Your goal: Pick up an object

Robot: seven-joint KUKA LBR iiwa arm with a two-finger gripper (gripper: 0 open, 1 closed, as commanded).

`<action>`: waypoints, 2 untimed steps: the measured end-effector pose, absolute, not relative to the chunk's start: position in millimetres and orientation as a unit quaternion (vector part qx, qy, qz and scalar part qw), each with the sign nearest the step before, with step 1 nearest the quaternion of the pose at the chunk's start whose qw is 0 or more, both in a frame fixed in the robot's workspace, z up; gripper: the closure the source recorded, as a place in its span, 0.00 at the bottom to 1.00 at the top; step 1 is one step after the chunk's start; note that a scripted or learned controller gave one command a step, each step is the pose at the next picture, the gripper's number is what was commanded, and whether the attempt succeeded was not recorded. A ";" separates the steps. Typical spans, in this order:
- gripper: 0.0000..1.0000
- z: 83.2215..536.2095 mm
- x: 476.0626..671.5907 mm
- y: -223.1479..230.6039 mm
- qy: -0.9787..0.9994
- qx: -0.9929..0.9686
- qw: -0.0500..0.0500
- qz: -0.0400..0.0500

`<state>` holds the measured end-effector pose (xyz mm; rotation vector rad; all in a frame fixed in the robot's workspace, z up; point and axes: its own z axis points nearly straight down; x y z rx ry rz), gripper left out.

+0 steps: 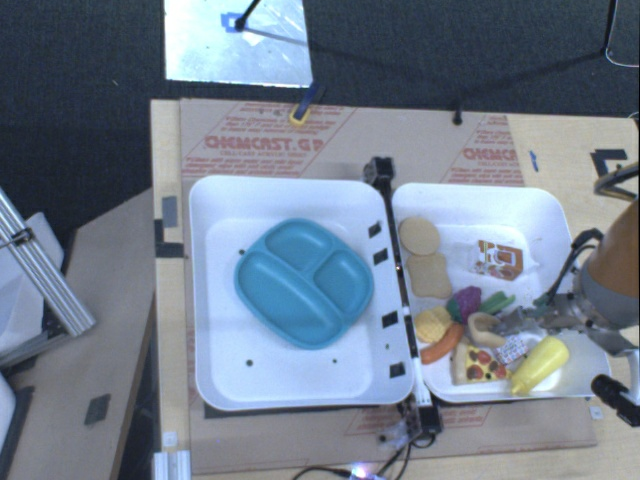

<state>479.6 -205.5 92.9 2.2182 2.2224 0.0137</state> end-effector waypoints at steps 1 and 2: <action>1.00 104.0 482.0 -205.0 0.708 0.706 0.004 0.006; 1.00 159.8 491.0 -198.2 0.709 0.705 0.003 0.001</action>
